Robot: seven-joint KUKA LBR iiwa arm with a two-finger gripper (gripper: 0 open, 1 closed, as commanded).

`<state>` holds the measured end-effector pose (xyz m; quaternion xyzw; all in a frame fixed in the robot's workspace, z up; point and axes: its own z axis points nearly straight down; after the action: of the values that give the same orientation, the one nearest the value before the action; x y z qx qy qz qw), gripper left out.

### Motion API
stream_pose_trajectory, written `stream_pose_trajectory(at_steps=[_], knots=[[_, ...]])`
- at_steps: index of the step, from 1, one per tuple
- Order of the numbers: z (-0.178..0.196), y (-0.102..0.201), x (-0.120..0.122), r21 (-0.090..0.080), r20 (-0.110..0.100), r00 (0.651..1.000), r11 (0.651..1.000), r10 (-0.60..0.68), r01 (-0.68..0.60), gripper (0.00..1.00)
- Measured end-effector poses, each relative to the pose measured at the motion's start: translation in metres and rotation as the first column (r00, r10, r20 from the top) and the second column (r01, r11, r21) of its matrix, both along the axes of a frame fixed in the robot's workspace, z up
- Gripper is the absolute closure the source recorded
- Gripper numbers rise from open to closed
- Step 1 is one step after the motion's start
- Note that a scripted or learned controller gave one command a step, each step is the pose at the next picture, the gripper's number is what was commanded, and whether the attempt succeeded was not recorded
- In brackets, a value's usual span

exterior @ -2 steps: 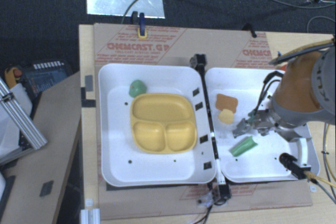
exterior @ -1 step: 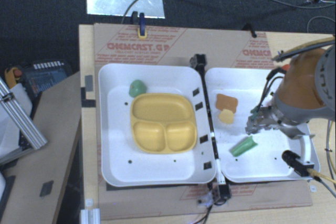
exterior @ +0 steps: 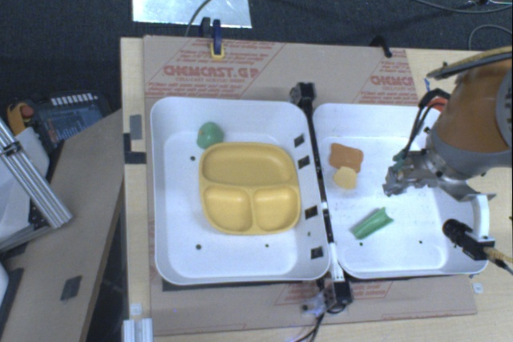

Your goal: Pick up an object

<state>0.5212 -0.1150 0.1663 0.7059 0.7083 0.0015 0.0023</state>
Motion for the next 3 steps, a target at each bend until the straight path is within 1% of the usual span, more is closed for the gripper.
stream_pose_trajectory(at_steps=[1,2,3], knots=[[0.045,0.0,0.002,0.0,0.001,1.0,1.0,0.001,-0.001,1.0],[0.055,0.062,0.007,0.003,-0.002,1.0,1.0,0.008,-0.008,1.0],[0.054,0.122,0.018,0.004,-0.003,1.0,1.0,0.008,-0.008,1.0]])
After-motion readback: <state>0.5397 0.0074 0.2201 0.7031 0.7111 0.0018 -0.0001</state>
